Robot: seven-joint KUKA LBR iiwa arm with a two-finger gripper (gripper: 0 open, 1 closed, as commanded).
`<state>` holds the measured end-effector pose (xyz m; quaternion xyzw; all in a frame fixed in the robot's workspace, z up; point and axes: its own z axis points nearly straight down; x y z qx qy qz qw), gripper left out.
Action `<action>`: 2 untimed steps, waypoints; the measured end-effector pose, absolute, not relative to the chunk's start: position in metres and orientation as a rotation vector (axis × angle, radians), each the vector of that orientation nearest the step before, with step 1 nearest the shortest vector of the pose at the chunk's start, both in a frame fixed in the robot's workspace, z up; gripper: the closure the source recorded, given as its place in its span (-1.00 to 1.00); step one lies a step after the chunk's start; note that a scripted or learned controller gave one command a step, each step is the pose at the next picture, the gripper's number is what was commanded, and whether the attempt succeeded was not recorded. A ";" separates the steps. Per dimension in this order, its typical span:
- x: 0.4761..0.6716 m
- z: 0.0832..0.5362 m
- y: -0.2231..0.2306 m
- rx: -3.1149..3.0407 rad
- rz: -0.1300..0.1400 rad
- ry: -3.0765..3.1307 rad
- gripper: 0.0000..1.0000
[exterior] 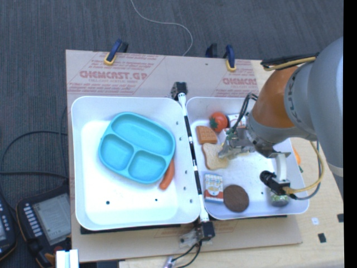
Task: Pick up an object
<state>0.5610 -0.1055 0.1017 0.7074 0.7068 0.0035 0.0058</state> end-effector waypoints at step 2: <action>0.560 0.110 -0.105 2.217 0.009 2.215 1.00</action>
